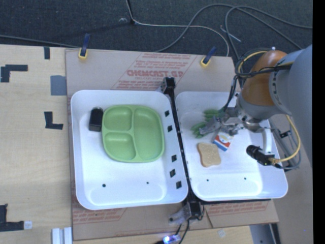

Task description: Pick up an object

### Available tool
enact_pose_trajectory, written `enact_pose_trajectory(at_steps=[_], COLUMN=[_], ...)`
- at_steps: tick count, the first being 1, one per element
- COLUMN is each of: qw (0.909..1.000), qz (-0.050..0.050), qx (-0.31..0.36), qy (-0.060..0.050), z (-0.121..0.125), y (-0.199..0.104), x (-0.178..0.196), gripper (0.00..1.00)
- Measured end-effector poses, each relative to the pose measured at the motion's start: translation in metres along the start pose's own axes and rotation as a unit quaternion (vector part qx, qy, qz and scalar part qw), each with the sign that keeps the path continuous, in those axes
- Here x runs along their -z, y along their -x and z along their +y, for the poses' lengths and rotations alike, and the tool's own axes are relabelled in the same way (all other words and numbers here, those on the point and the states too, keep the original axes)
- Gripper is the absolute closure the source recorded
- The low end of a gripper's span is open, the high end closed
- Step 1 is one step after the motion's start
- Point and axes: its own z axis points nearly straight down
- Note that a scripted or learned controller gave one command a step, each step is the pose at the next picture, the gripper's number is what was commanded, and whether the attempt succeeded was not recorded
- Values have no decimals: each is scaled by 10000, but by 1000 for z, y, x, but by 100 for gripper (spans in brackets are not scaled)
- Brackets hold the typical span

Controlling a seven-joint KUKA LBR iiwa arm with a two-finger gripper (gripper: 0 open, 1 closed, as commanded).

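Observation:
In the right bin (254, 187) lie a green leafy item (202, 124), a tan slice of toast (209, 154) and a small red, white and blue packet (222, 143). My gripper (219, 126) reaches in from the right and hangs low over the right end of the green item, just above the packet. Part of the green item is hidden under it. I see nothing lifted off the bin floor.
The left bin (86, 182) holds a green divided plate (133, 133) and a small black block (95, 119) at its left. A black divider (175, 146) runs between the bins. The arm's wrist and cables (264, 154) cover the right bin's right side.

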Motion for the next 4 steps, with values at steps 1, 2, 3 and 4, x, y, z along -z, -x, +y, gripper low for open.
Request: enact_pose_trajectory(at_steps=[1,2,3,4], qw=[10000,10000,10000,10000], qz=[-11,12,14,11], qx=[14,4,4,0], qy=[66,-23,-28,-23], z=[4,12,14,7], y=[-1,3,4,11], x=[14,72,114,169], gripper=[100,100,100,100])
